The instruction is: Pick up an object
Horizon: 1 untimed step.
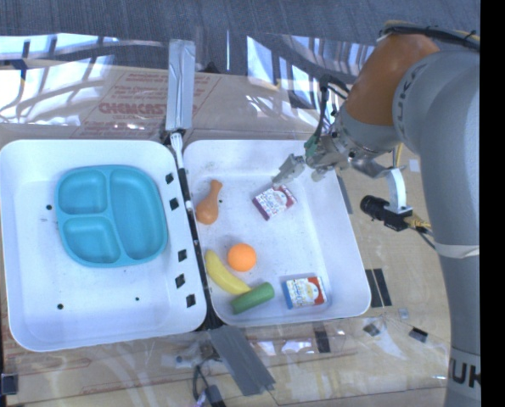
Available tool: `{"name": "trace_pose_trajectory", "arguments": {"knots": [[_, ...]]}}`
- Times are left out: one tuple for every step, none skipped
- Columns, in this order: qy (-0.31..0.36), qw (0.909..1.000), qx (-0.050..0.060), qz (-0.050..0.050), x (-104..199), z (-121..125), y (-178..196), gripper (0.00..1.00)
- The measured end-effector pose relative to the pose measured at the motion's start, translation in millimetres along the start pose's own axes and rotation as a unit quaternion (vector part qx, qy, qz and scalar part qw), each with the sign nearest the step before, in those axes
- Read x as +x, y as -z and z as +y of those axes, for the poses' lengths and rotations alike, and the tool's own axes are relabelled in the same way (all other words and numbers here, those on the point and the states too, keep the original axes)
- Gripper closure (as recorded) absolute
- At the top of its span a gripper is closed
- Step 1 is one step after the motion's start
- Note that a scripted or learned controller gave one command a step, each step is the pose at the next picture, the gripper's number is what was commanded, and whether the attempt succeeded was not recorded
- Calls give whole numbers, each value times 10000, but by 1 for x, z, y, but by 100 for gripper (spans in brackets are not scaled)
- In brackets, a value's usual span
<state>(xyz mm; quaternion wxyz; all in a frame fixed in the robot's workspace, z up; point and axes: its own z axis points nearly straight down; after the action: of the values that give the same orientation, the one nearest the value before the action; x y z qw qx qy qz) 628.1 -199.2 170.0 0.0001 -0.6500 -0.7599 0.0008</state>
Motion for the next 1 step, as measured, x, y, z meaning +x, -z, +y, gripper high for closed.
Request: {"name": "trace_pose_trajectory", "arguments": {"knots": [[335,9994,-66,-32,22,-12,-69,0]]}}
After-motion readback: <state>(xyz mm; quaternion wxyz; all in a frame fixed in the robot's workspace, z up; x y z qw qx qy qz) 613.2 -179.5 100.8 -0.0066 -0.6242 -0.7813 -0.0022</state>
